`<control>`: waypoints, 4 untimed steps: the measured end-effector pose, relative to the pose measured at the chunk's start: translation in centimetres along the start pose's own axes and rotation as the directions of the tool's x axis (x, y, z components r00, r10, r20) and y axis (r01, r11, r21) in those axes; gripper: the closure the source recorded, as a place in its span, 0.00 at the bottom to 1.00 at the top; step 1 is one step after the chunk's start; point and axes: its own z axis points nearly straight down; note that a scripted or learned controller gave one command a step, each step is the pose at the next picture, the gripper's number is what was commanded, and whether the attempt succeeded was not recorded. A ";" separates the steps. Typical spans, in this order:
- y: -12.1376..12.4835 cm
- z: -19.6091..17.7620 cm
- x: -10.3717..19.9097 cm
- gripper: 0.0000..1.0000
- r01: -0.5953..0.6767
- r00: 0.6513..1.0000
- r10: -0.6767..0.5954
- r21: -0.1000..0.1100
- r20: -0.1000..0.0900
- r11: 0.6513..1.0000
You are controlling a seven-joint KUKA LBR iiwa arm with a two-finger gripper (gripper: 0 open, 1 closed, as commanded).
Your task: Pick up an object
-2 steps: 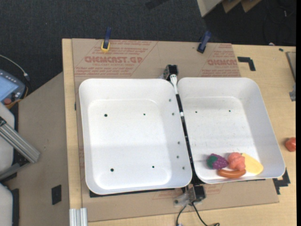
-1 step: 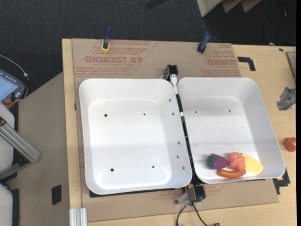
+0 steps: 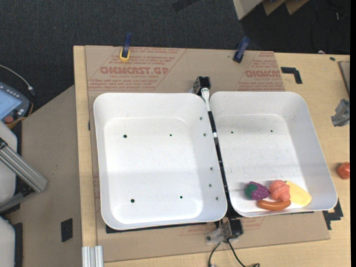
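- The right bin (image 3: pixel 311 143) serves as the landmark. It is a shallow white tray with most of its floor bare.
- Four small toy foods are bunched in the right bin's near corner, on the side facing the arm, and they touch or nearly touch one another.
- The purple grape cluster (image 3: pixel 257 190) is the piece of the bunch closest to the bin's middle.
- A red-orange fruit (image 3: pixel 280 189) sits just beside the grapes, toward the bin's outer wall.
- A yellow piece (image 3: pixel 300 196) lies past the fruit, closest to the bin's outer rim.
- An orange-red sausage-shaped piece (image 3: pixel 273 204) lies flat along the bin's near wall, in front of the grapes and the fruit.
- The arm is outside the right bin, beyond its outer rim and well apart from the toy foods.
- A grey part that appears to be the gripper (image 3: pixel 340 114) sits level with the bin's far half.
- An orange bit of the arm (image 3: pixel 344 171) sits level with the bin's near half.
- The gripper is cut off by the edge of the view, so I cannot tell whether it is apart or together. Nothing can be seen held in it.
- The left bin (image 3: pixel 111 149) lies against the right bin's inner side.
- A brown cardboard sheet (image 3: pixel 167 65) lies under both bins.
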 end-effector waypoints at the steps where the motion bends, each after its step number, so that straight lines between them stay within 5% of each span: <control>1: 0.0 -1.7 4.0 1.00 0.002 1.000 -0.002 0.000 -0.001 1.000; 2: -0.6 4.0 -0.1 1.00 -0.003 1.000 0.003 0.007 -0.004 1.000; 4: -0.4 1.6 0.0 1.00 0.000 1.000 0.000 -0.003 0.002 1.000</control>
